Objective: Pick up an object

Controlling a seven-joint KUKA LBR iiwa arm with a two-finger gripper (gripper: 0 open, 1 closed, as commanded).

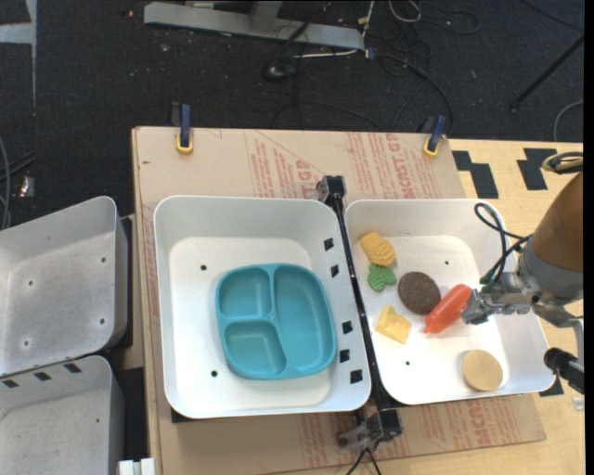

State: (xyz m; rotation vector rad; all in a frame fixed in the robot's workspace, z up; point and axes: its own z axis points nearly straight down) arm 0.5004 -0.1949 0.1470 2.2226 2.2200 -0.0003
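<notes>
so the gripper (475, 309) sits at the right-middle of the frame, right at the upper-right end of the orange-red carrot (447, 309), which slants down-left in the right bin (529, 371), honestly can't tell if the fingers are closed on it

Dark speckled carpet floor (83, 83) around bench. Black cables (408, 74) trail across it at top, beside grey metal bar (251, 26). Cardboard sheet (278, 162) with red print covers bench top, held by 2 yellow clamps (185, 139) at far edge. Grey perforated panels (56, 274) lie at left.
</notes>
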